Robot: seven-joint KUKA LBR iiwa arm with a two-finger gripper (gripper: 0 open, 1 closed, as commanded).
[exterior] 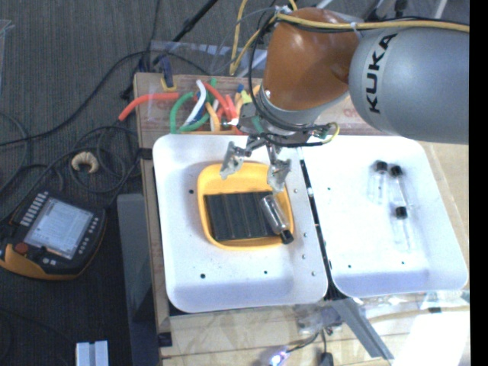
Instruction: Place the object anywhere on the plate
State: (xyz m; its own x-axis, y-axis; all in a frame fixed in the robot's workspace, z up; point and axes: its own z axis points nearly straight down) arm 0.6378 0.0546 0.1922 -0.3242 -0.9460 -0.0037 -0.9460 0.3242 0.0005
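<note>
The claw (255, 168) hangs spread wide over the upper edge of the yellow plate (207, 193), mid-frame, pinching nothing. A marker (277, 216) lies on the plate's right side.

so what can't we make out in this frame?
- Far rim of the yellow plate: hidden by the gripper, camera view.
- Clear objects with black caps in the right bin: too small and see-through to identify.
- Grey object on the plate: whether its black end overhangs the rim is unclear.
- Arm: cut off by the frame edge.
</note>
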